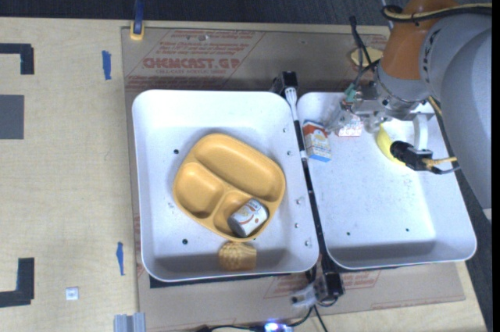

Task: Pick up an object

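Note:
My gripper hangs low over the far part of the right bin, below the orange wrist band. Just to its left, a small red, white and blue carton lies against the bin's left wall. A yellow banana with a dark tip lies to the gripper's right, partly under the arm. The view shows nothing held in the gripper. In the left bin a yellow divided plate carries a small can lying on its side. A tan waffle-like piece rests by that bin's near wall.
The grey arm body covers the right bin's far right corner. Cables run along the bench behind the bins and down the gap between them. Bare white floor takes up the near half of the right bin. Cardboard lies under both bins.

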You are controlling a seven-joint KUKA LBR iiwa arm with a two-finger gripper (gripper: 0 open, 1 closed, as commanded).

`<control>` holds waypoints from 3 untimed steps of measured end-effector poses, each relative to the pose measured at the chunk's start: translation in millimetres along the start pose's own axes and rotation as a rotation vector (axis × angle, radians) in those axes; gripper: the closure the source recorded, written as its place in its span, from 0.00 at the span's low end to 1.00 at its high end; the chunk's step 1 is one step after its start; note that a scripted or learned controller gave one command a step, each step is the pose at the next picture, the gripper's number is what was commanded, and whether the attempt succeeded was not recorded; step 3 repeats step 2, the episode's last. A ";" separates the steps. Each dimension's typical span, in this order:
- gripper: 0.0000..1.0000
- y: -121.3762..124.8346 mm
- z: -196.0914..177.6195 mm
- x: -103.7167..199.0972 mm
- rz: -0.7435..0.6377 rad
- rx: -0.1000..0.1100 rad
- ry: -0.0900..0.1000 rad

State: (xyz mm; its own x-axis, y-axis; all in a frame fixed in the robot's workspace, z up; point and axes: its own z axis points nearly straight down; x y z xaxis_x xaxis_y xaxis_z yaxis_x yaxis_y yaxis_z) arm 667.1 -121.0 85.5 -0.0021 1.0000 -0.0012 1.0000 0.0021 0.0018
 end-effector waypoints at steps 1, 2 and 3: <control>1.00 0.8 -11.3 -0.1 -0.002 -0.002 -0.002; 1.00 -40.3 -100.2 71.2 0.000 0.002 0.003; 1.00 -40.3 -100.2 71.2 0.000 0.002 0.003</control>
